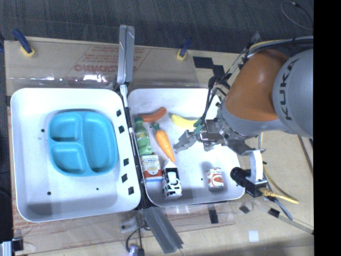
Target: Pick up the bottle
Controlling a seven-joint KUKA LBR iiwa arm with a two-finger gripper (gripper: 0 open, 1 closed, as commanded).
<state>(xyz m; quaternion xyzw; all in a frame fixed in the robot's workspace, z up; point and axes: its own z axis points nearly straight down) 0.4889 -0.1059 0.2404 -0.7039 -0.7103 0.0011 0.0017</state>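
- The green bottle lies along the right bin's left wall, long axis parallel to it.
- The gripper, fingers apart and empty, hovers beside the carrot, bottle further left.

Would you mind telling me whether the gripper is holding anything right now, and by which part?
Nothing is held. The gripper hangs open beside the carrot, with the bottle lying untouched along the right bin's left wall.
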